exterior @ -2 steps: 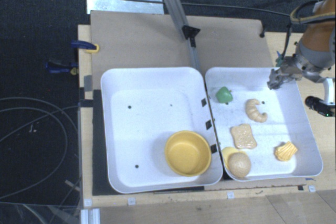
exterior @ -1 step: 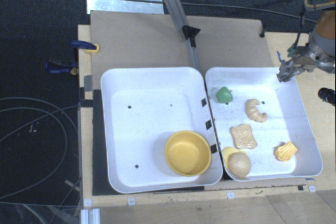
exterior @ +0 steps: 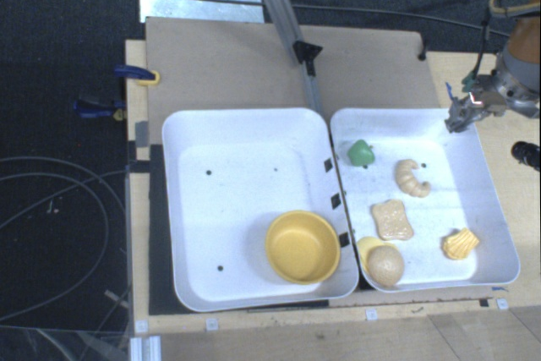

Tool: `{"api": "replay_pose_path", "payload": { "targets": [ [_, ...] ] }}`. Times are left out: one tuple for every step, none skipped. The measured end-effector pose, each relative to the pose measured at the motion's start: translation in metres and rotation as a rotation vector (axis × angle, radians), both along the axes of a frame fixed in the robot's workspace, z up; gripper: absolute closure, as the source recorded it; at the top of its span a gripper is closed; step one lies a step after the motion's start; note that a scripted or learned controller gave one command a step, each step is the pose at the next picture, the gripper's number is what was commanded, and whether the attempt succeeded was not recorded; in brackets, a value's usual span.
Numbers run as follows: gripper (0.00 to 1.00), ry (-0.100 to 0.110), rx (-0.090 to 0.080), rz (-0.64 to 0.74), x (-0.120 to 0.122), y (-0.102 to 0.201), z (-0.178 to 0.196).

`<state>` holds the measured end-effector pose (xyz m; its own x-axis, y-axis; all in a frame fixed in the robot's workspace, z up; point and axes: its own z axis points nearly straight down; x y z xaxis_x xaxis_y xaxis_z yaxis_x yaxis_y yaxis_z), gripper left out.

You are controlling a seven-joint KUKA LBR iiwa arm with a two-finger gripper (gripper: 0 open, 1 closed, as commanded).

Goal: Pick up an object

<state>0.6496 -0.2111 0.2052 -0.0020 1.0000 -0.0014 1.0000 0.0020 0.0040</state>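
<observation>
The right bin holds a green pepper, a croissant, a slice of toast, a yellow ridged chip-like piece and a round beige bun lying partly over a yellow piece. A yellow bowl sits in the left bin, near its front right corner. My gripper hangs over the right bin's far right corner, well above and to the right of the croissant. Nothing shows between its fingers.
A slanted metal pole crosses the cardboard backing behind the bins. Blue clamps grip the bench's left edge. Cables lie on the dark floor at left. The left bin's floor is bare apart from the bowl.
</observation>
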Motion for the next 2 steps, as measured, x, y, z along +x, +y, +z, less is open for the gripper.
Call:
{"api": "replay_pose_path", "payload": {
  "targets": [
    [1.00, 0.001, 0.002, 0.008, 0.007, 0.045, 0.000],
    [1.00, 0.000, 0.003, 0.009, 0.004, 0.098, 0.014]
  ]
}}
